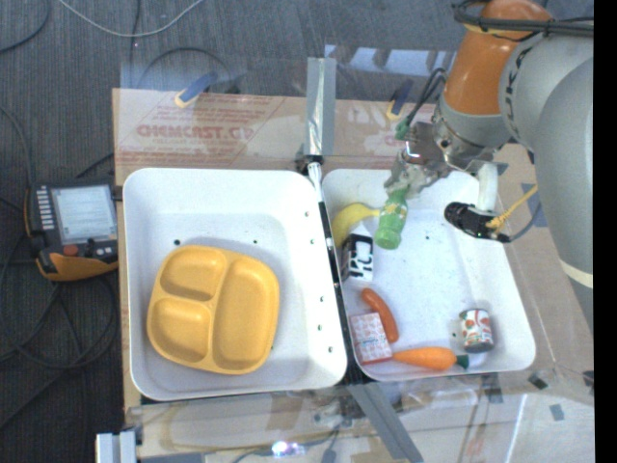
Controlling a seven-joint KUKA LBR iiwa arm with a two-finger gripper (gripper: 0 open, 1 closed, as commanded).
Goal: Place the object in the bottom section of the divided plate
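Note:
A yellow divided plate (214, 308) lies in the left bin (154, 201), with two small sections on its left and one large section on its right. Over the far end of the right bin (506, 297), my gripper (409, 179) points down, shut on the top of a green bottle (390, 224). The bottle hangs tilted below the fingers, just right of a banana (348, 220).
The right bin also holds a black-and-white carton (359, 257), a red sausage (380, 313), a carrot (425, 358), a small packet (369, 338) and a can (475, 328). A black fitting with a yellow cable (474, 220) sits beside the gripper.

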